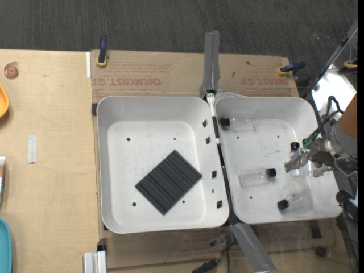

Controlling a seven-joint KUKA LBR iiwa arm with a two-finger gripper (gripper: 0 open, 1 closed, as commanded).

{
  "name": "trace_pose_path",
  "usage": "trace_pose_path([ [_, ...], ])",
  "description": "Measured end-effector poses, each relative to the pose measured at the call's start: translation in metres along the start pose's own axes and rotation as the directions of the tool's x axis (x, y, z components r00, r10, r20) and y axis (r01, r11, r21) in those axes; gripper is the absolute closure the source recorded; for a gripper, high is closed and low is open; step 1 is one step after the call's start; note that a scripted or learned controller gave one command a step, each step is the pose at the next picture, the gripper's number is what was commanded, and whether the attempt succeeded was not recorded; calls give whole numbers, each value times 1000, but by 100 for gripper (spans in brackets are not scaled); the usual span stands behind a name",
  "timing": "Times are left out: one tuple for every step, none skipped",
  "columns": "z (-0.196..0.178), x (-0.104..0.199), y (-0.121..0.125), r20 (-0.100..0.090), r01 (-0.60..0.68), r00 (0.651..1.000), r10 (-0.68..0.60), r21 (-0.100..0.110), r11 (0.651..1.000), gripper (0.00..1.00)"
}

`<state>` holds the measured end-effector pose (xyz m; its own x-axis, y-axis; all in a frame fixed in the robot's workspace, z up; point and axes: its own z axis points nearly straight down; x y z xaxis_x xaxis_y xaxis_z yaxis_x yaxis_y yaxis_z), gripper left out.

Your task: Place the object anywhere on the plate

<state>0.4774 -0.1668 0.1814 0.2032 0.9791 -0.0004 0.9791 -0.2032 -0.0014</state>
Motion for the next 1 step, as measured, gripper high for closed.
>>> trace_pose_path([
  [-84, 94, -6, 1, 94, 996, -94, 1, 996, 100],
])
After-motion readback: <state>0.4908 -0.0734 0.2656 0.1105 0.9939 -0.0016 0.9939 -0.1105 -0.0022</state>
